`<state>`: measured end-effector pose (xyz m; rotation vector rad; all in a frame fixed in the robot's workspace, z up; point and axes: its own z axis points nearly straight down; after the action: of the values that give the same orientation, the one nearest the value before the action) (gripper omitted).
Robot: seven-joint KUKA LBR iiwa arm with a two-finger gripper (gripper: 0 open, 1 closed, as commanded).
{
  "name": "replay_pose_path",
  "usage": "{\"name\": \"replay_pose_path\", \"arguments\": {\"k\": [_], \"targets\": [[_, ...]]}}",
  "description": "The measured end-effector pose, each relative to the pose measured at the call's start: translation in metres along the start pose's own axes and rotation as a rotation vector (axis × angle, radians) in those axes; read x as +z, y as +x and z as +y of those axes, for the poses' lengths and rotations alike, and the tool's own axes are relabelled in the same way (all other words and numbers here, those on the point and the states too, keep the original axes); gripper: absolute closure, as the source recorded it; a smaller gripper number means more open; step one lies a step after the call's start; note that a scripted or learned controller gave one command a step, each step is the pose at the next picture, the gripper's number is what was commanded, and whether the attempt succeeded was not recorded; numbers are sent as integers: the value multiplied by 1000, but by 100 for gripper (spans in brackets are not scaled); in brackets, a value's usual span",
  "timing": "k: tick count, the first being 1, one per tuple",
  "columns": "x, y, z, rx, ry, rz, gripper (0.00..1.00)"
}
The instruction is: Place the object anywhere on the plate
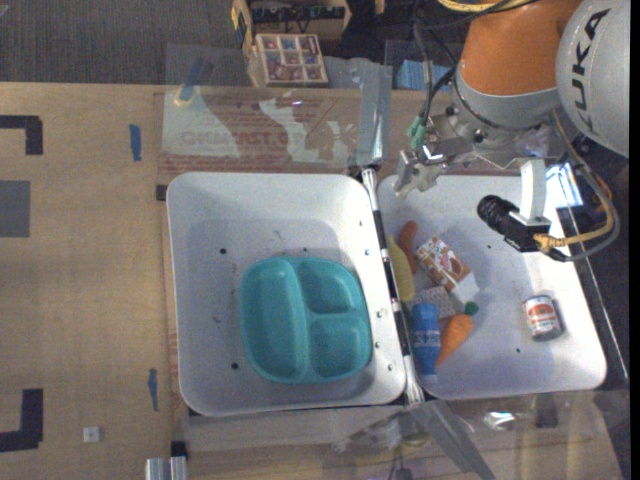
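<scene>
On the left, the bench (80, 268) is bare tan board with dark corner marks and a few strips of blue tape. Next comes the left bin (200, 208), shallow and white, and in it lies the plate (302, 318), a teal tray with three compartments, sitting toward the bin's near right corner and holding nothing. Behind the bins a clear sheet (270, 118) lies flat, and beyond it stands a small box (290, 56) with a patterned face. The two bins meet at a shared rim, and the toys of the right bin (570, 368) crowd against that rim: a reddish sausage-like piece (408, 234) at the far end, a yellow banana shape (401, 272) just below it, then a blue bottle (425, 333) lying lengthwise along the wall. Just right of these a small carton (444, 264) with a red and white print lies tilted, and a carrot (453, 337) (orange, with a green tuft at its upper end) rests touching the bottle's right side. Which of these is the object to be moved cannot be told; all of them lie in the right bin, none on the plate. A small can (541, 317) with a red label stands well apart near the bin's right side. The gripper (418, 168) hangs over the far left corner of the right bin, above the sausage piece, its pale fingers parted and nothing between them. Behind it rise the orange band and grey body of the arm (520, 38), with a black cable fitting beside it.
</scene>
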<state>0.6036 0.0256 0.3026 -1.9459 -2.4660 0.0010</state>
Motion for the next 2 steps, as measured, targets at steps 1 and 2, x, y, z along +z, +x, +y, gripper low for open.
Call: {"name": "replay_pose_path", "arguments": {"k": [1, 2], "targets": [[-67, -28, 1, 43, -4, -2, 100], [-22, -72, -11, 133, 1, 0, 100]]}}
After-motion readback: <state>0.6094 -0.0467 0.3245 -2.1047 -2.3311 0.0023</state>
